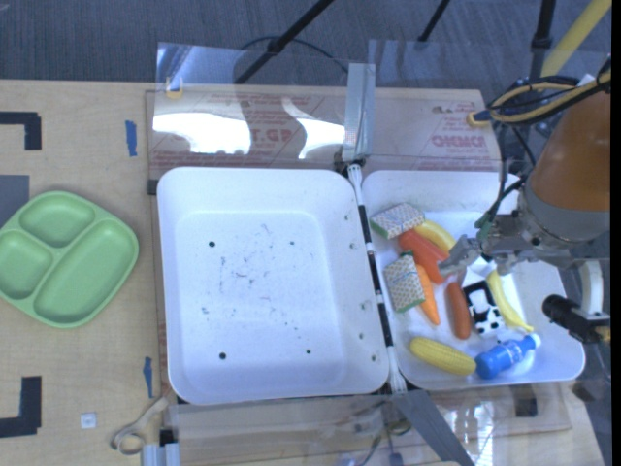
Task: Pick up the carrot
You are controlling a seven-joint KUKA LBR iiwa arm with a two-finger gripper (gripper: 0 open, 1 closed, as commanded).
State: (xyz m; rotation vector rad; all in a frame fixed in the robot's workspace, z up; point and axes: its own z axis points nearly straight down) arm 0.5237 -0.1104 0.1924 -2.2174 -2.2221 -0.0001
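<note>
The carrot (421,252) is orange and tapered. It lies in the right bin (561,357) near its left wall, with its thin tip pointing toward the front between a sponge and a red sausage (459,313). My gripper (468,251) hangs over the middle of the right bin, just right of the carrot's thick end and beside a yellow banana (436,233). Nothing of the carrot shows inside the gripper. The grey arm with its orange band (574,168) comes in from the right.
The right bin also holds two green-and-yellow sponges (397,220) (404,282), a corn cob (441,354), a blue bottle (505,356), a second banana (506,302) and a black-and-white toy (482,309). The left bin (194,197) lies beside it. A green divided plate (64,257) rests at far left.
</note>
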